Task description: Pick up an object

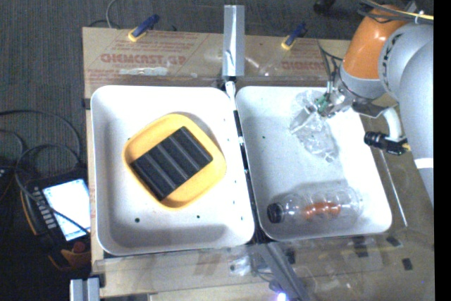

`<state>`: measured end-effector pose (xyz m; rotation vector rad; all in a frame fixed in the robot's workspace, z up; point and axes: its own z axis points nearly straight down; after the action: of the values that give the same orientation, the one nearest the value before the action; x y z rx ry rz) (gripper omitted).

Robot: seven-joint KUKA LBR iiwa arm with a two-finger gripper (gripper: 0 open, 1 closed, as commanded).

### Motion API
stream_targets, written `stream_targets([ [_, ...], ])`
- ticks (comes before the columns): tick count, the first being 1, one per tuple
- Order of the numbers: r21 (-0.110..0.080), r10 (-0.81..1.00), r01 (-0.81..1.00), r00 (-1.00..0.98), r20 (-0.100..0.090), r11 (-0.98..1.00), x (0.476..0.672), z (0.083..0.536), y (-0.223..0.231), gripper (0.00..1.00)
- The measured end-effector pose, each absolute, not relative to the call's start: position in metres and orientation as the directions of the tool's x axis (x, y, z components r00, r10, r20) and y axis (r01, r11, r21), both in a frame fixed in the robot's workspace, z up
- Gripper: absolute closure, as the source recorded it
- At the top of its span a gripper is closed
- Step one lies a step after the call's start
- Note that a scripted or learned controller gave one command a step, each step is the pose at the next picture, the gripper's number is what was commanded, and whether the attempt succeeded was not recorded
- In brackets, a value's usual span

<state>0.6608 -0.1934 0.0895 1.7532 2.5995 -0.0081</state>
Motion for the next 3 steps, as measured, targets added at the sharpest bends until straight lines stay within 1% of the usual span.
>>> stream_targets([
  [1,-0.001,0.822,0.822,-0.570,-0.004,0.570,0.642,0.137,-0.209,1.00],
  [2,0.003,0.831,0.831,-0.556,-0.001,0.556,0.669,0.164,-0.112,1.00],
  [3,0.003,0.831,0.831,-0.556,-0.001,0.556,0.669,0.164,-0.112,0.00],
])
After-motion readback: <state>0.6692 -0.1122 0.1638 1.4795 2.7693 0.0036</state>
